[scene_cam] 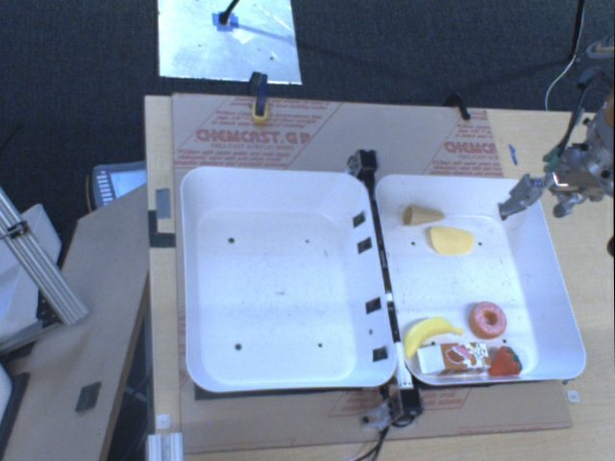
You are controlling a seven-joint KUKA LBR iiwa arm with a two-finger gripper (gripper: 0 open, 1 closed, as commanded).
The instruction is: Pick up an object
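Note:
The right bin [548, 286] holds several small items. A tan cone-shaped piece [421, 215] and a pale yellow lump [452, 241] lie near its far side. A pink ring donut [487, 319], a yellow banana [430, 332], a white and orange carton [465, 357] and a red strawberry [506, 361] sit along its near edge. My gripper [539, 198] hangs over the bin's far right corner, to the right of the yellow lump. It is open, with nothing between its fingers.
The left bin [202, 353] adjoins the right one, with black clips [373, 305] along the shared rim. A yellow clamp [259, 109] sits at the board's far edge. A metal plate [229, 27] lies beyond the bench.

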